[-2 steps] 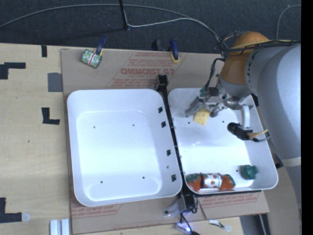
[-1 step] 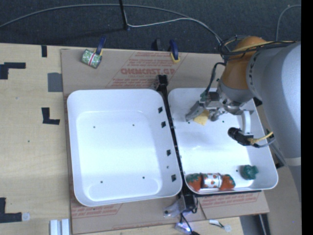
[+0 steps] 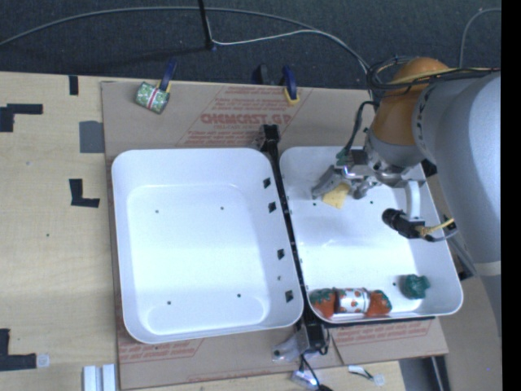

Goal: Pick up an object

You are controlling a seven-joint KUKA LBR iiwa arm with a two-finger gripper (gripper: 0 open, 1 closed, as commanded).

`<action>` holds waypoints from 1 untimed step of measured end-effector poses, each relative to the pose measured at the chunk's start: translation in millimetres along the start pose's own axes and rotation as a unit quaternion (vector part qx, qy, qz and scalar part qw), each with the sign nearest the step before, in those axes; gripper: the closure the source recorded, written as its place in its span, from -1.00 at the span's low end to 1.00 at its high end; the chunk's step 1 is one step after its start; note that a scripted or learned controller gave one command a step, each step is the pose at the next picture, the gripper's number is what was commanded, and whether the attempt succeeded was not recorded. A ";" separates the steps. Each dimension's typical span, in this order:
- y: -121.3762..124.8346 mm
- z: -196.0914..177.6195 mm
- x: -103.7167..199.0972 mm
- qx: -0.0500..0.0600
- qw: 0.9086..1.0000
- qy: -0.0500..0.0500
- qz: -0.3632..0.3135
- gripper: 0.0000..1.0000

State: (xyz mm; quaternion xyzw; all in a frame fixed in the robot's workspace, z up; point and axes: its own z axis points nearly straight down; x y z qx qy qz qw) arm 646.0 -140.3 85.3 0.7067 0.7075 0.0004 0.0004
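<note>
My gripper [image 3: 339, 187] is over the back left part of the right bin [image 3: 358, 255]. A small yellow object [image 3: 335, 196] sits between its two grey fingers, which are closed against it. At the right bin's front edge lies a red, white and orange object [image 3: 352, 301]. A small green object [image 3: 413, 285] rests in that bin's front right corner.
The left bin [image 3: 195, 243] stands beside the right one, with a black divider [image 3: 281, 218] between them. A black part with a yellow cable [image 3: 407, 222] hangs under the arm. A small green item [image 3: 151, 96] and blue clamps [image 3: 288, 84] sit on the cardboard behind the bins.
</note>
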 end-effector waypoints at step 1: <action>1.5 0.0 -1.5 0.000 1.000 0.000 0.000 -1.00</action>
